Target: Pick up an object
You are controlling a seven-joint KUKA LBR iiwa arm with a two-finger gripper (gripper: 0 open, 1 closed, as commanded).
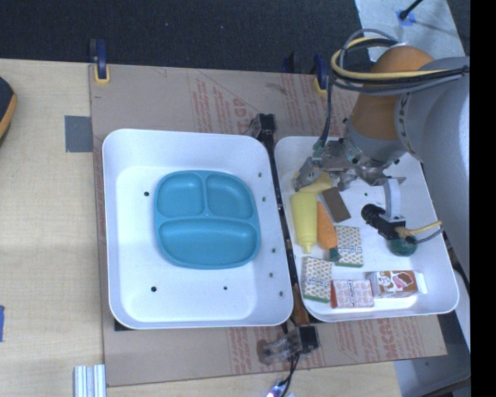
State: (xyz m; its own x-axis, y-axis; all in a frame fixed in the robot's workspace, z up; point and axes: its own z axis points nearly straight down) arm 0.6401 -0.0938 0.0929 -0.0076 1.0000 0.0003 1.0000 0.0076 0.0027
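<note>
The left bin (116, 222) is seen mid-frame w/ a blue plate (206, 219) laid in it. The right bin (434, 292) is packed w/ small things. The arm (413, 98) is reached in at upper right. The claw (326, 172) is set over a yellow bottle (304, 218); its grip can't be told.

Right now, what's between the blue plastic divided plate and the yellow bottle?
In the camera view, bare floor of the left white bin, then the two bins' touching rims, separate the blue divided plate from the yellow bottle.
</note>
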